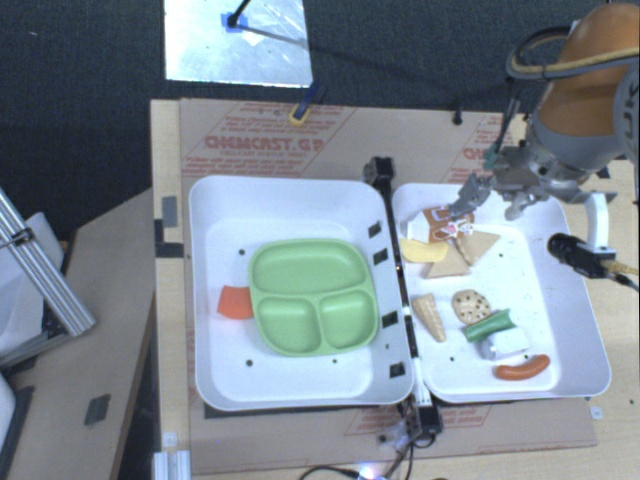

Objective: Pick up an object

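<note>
My gripper (493, 202) hangs over the far end of the right bin (575, 313), its two fingers spread open with nothing between them. Its left finger (466, 198) points down toward a brown printed packet (440, 224), just up and right of it. Beside the packet lie a tan wedge (472, 247) and a yellow slice (421, 251). Nearer the front are a pale cone (428, 316), a speckled cookie (469, 304), a green piece (488, 324), a white piece (506, 343) and a red sausage (522, 368).
The left bin (215, 223) holds a green divided plate (310, 296) and a small orange block (235, 302). A black divider strip (392, 268) runs between the bins. A black cylinder (575, 253) juts over the right bin's right rim. A shiny sheet (238, 28) lies behind the bench.
</note>
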You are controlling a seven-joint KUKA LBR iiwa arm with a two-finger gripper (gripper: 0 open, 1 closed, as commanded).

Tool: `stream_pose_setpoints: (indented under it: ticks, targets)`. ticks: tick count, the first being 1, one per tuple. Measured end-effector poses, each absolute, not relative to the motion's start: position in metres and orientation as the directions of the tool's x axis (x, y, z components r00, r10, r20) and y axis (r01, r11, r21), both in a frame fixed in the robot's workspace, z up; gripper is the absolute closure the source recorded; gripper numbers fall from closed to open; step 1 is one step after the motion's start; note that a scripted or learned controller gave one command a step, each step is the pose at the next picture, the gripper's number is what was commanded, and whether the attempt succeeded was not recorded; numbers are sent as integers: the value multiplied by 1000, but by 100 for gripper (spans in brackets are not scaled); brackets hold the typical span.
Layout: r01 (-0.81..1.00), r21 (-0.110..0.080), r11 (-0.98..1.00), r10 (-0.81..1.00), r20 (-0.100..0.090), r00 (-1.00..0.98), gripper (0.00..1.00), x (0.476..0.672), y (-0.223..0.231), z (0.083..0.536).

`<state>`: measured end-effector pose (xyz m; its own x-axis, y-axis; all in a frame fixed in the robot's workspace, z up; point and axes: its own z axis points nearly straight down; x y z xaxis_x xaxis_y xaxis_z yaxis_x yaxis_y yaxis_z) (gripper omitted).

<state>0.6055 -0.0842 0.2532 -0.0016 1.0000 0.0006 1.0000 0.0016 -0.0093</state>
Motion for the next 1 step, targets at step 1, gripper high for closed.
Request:
stream_pose_setpoints:
  ticks: [1]
  targets:
    - [1000,1,3,1000,0,-3,0,607,-84,259]
